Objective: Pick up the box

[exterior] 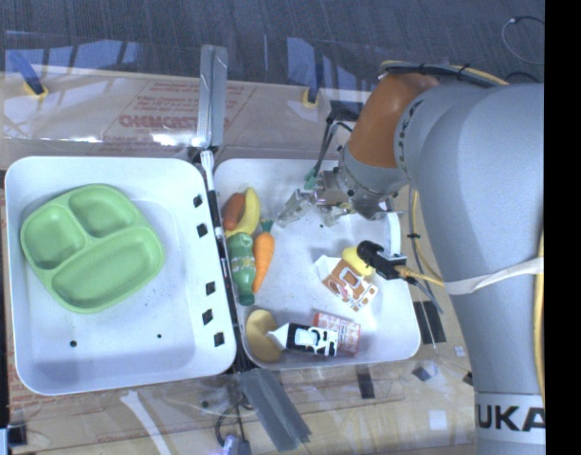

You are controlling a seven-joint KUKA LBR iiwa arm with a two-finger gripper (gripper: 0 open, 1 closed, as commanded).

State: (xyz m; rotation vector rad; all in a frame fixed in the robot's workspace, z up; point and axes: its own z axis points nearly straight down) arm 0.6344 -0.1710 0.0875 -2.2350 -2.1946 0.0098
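arm (461, 188) reached in from the right of the frame. gripper (304, 205) sat over the upper part of the right bin (299, 287), near the top rim. couldn't tell how far open it was, too small and glinty from this angle. nothing visible in its hold.

box (351, 284): orange and white carton, right of centre in the right bin, lying tilted with its edges off-square to the bin walls. it sat below and right of the gripper in the frame, near but apart, untouched. a red and white packet (339, 328) lay just below the box, with a black and white bottle (309, 339) beside it along the bottom rim. carrot (262, 259) and banana (247, 209) lay along the bin's left wall, well away from the box. left bin (129, 344) held a green plate (91, 245), not relevant.

step in hand, my read: approach. gripper wasn't over the box yet, so the task had barely begun.

to do it well, i'd say:
- shift toward the lower right of the frame until centred on the box
- turn the wrist to match the box's tilt, so the close runs across its narrow side
- open wide before dropping, then come straight down
- close on flat side faces, not corners

risks, as a guess: the carton looked light and the bin floor smooth, so an off-centre close could spin or slide it into the packet. it also lay low, so the grip would need to go nearly to the floor. lift slowly and check it came up.
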